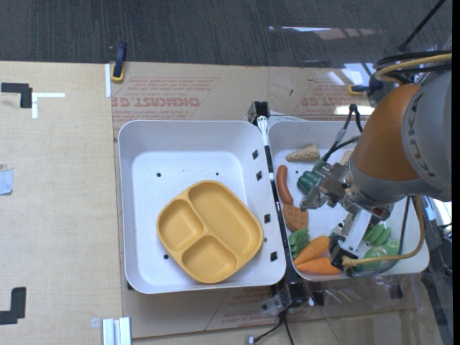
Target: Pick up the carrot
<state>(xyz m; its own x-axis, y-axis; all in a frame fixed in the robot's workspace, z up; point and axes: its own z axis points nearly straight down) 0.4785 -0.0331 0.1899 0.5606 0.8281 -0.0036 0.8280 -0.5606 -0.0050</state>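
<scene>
Right now the gripper (343,254) hangs low in the right bin (325,136), just beside the carrot (313,256); whether it grips anything cannot be told from this slant. That carrot lies at the bin's near edge, against 1 green toy (297,241) and near a waffle piece (295,216). It looks like light, stiff, smooth plastic, likely slippery; its thick middle seems the best hold. Walls crowd it closely, while the left bin (144,157) around its yellow tray (209,230) offers open room.

Bench (57,214), two white bins (136,214), cardboard sheet (187,92)
</scene>
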